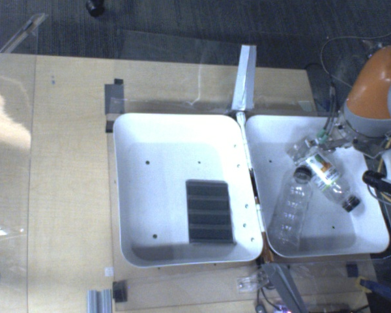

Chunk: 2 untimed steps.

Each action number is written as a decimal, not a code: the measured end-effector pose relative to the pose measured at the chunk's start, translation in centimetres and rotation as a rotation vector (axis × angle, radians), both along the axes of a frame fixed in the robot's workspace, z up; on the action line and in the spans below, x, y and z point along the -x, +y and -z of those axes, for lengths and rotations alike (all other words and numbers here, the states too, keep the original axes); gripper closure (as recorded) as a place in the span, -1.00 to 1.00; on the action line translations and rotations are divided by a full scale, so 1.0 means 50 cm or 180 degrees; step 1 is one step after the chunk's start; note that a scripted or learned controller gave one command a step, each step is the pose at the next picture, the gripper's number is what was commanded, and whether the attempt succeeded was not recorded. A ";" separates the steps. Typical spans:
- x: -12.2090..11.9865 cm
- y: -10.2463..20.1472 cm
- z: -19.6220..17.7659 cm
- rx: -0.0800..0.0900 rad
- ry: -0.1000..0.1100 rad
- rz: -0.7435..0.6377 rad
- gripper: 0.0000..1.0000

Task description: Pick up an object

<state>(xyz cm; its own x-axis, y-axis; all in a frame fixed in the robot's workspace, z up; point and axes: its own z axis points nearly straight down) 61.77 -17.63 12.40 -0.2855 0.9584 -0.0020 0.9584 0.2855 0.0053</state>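
The arm (376,93) comes in at the right bin's (373,238) far right corner, its orange band a rounded dome above the wrist, the grey body bent down toward the bin floor. The gripper (330,137) sits low at the end of it, just inside the right bin's back rim, pointing leftward and down into the bin. Its tip is lost among clear plastic glare, so whether the fingers are spread or closed, and whether anything is caught in them, cannot be told.

Two bottles lie in the right bin. A small clear bottle with a label (327,177) and a dark cap lies slantwise, its upper end right beside the gripper, its capped end pointing toward the bin's near right side. Contact between that upper end and the gripper cannot be judged. A larger clear ribbed bottle (291,210) lies just left of it, its dark cap touching or nearly touching the small bottle's middle, its body running toward the right bin's near left corner.

The left bin (133,175), touching the right bin along their shared wall, holds a dark ridged rectangular block (210,210) lying flat near its near side. Both bins rest on the pale wooden table (58,194).
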 end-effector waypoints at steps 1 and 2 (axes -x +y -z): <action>-0.013 -0.036 0.073 0.0003 -0.0012 -0.0265 -1.00; -0.019 -0.033 0.046 0.0006 -0.0042 -0.0268 1.00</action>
